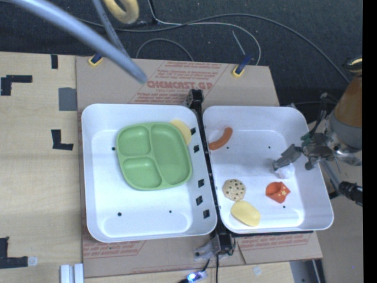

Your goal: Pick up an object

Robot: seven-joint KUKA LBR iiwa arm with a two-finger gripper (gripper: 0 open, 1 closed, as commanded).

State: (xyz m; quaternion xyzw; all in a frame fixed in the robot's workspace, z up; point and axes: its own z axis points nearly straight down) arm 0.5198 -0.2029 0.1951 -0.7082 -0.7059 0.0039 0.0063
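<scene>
Camera view: wooden bench with a cardboard sheet [177, 78] under two shallow white bins. Left bin [100, 175] holds a green three-compartment plastic tray [154, 156]. Right bin [315, 208] holds a curved orange sausage [220, 138] at 10 o'clock, a speckled round cookie [234, 188], a yellow oval lemon [245, 213] at 7 o'clock and a red crumpled piece [277, 191]. Gripper [284, 165] sits at 3 o'clock; whether clenched, cannot tell.

Left of the bin divider [203, 158]: a tray [154, 155] in the left bin [100, 217]. Right of the divider, in the right bin [315, 214]: sausage [220, 138] nearest, cookie [234, 188] and potato [245, 213] nearer the camera, gripper [287, 161] farthest right.
</scene>
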